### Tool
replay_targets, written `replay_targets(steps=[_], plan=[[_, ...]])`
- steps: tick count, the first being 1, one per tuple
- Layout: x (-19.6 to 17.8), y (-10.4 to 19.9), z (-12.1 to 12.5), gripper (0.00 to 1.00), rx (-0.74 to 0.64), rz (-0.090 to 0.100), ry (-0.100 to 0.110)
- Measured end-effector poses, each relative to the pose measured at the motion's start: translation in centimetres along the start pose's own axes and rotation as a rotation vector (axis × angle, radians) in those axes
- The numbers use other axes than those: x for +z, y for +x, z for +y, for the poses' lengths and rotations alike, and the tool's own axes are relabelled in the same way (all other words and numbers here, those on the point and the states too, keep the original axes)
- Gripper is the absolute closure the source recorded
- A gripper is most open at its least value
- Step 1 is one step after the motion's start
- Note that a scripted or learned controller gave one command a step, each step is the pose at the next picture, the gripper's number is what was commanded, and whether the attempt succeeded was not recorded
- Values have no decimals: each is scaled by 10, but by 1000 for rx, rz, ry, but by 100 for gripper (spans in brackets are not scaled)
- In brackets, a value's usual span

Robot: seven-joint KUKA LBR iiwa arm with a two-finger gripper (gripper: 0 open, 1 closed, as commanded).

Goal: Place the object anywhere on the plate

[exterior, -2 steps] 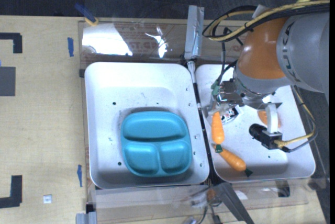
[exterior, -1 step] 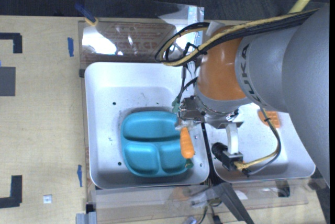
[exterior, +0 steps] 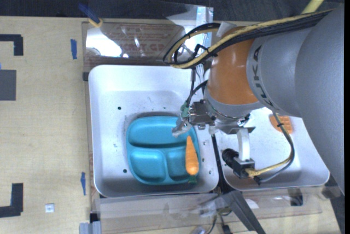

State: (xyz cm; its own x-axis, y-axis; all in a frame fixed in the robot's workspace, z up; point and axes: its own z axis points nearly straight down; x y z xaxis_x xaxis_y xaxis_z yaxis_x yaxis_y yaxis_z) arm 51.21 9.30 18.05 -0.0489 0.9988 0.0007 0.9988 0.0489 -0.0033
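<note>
Arm: large, smooth grey cylindrical housing with dark lettering partly visible along its side. Orange band: glossy, rounded, set above the wrist. Wrist assembly: pale metal block with small fittings. Cables: black and yellow, bundled, looping over the band; a further black-and-yellow lead curling below

A robotics lab: a grey industrial arm with an orange band and loose cabling reaches over two white bins on a plywood bench. Black markers and blue tape tabs dot the bench's left side; dark carpet lies beyond.
</note>
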Motion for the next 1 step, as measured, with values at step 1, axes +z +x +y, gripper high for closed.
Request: replay_targets(steps=[1], plan=[[-6,-54,64,0,-146,-3,-6]])
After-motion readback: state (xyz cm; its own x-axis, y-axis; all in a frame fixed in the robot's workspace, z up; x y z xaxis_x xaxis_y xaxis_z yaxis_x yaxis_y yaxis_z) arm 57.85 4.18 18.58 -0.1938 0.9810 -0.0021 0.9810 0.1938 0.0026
